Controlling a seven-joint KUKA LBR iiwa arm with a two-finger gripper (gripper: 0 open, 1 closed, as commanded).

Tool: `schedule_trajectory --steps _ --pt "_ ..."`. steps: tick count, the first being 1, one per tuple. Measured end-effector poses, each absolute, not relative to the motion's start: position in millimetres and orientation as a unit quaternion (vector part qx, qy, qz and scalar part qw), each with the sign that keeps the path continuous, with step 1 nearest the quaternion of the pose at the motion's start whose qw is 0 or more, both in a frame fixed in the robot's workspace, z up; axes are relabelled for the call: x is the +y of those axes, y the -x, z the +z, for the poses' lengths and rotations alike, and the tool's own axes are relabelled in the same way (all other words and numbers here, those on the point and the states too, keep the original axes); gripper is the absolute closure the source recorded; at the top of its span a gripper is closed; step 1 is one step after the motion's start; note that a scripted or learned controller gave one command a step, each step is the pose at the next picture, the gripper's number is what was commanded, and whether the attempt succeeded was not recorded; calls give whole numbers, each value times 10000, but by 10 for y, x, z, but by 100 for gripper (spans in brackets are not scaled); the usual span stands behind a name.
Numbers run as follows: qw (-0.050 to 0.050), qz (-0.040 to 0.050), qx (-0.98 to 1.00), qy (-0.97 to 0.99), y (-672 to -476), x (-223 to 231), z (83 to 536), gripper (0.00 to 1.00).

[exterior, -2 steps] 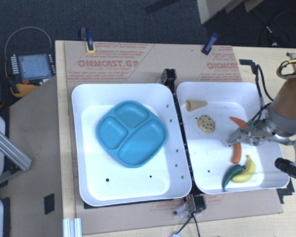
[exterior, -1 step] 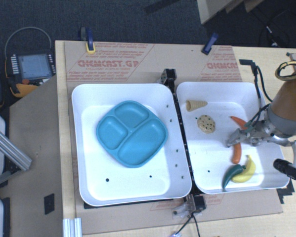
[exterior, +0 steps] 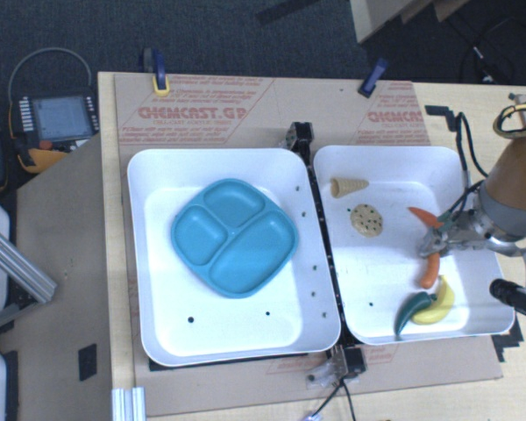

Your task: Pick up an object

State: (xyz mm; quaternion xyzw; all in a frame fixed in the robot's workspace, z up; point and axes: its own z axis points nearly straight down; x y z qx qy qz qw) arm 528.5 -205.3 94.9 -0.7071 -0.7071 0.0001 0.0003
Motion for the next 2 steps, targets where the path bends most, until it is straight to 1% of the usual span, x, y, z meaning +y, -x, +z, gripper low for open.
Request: schedule_trajectory --steps 1,2 --pt "-33 -8 -7071 7071 -5250 -2108 1552 100" --pt "-36 -12 -7075 7067 -5264 -2093 1984 100"
